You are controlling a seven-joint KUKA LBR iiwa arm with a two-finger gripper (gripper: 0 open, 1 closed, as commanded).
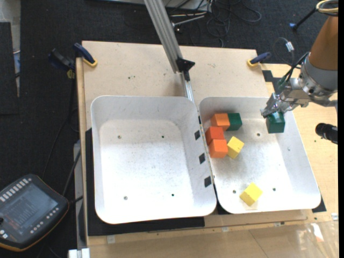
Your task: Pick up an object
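Two white bins sit side by side on the bench. Near the right bin's (pixel 301 160) far right edge, the gripper (pixel 275 113) looks clamped on a green block (pixel 276 123); lifting clear seems next. Orange, yellow and green blocks (pixel 223 133) cluster by the left wall, well apart.

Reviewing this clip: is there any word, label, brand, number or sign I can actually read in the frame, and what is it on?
No text can be read.
Teach pendant at lower left: its screen shows rows of marks, too small and blurred to read.
Blocks, both white bins and the bench: no print visible.
The tool has a dark green block at its tip; no label visible on either.
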